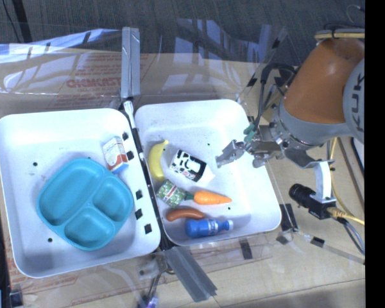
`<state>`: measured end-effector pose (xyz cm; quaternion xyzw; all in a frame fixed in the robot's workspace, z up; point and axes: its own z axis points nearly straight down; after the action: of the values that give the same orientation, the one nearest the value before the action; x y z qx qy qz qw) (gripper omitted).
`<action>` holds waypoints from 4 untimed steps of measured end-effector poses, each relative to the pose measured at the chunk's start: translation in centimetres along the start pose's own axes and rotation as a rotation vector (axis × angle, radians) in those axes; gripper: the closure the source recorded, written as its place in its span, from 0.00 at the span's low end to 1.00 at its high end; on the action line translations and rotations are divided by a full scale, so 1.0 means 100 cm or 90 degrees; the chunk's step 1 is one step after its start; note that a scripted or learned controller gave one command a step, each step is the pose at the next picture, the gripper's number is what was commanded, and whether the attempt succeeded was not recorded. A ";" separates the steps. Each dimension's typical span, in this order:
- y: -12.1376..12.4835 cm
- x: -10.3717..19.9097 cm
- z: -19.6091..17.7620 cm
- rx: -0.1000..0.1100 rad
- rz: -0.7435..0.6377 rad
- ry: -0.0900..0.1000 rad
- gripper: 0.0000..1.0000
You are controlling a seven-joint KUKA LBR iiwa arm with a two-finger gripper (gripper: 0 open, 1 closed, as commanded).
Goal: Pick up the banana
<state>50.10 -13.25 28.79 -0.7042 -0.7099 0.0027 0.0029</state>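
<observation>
Step in hand: approach, as judged; the banana point(157, 160) is not yet grasped and lies in the right bin point(199, 111); the gripper point(239, 153) is held over the right part of that bin, well apart from the fruit
Banana: yellow, curved, lying at the left side of the right bin, just beside the divider between the bins; its right flank is close to, perhaps touching, a white packet point(188, 165) with black print
Gripper: the state of the end effector cannot be told; nothing is seen carried by it
Next move: a shift to the left across the bin is called for, then a descent over the banana's middle with the grip set across its narrow width; the divider wall on one side and the white packet on the other leave little room, so a careful line-up is judged necessary
Neighbours in the right bin: a carrot point(212, 198), a green wrapped item point(171, 192), a brown sausage-shaped piece point(183, 213) and a blue bottle point(207, 226), all nearer than the banana
Left bin point(25, 133): a blue divided plate point(85, 201) and a small carton point(115, 153) are held in it
Writing: red lettering is seen on the clear sheet beyond the bins, too faint to be read with certainty; the black marks on the white packet are not legible; part of a dark letter is seen on the arm's grey casing at the far right
</observation>
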 end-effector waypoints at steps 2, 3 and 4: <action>0.092 0.041 0.172 -0.009 0.049 -0.001 0.00; 0.135 0.041 0.197 -0.003 -0.091 -0.001 0.00; 0.069 0.031 0.198 -0.002 -0.205 0.000 0.00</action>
<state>56.77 -10.08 8.97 -0.5815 -0.8136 0.0014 0.0024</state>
